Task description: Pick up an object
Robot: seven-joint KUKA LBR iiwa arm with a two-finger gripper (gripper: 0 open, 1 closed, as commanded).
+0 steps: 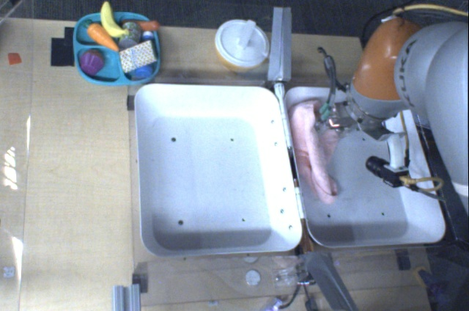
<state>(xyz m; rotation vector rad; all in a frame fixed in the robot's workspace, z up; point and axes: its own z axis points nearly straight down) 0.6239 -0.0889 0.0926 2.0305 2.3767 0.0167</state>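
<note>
A long pink soft object point(314, 149) lies along the left wall of the right bin point(381, 225), stretching from the bin's far end toward its middle. My gripper point(327, 118) is low over the upper part of this pink object, at its right edge, and appears to touch it. The grey arm with its orange band point(381, 60) reaches in from the right and hides the bin's far right corner.
The left bin point(212, 170) lies beside the right one, with a metal divider point(279, 45) behind their shared edge. A blue tray of toy food point(113, 47) and a white lidded cup point(242, 43) stand behind the bins. A black fitting with yellow cable point(387, 171) hangs from the arm.
</note>
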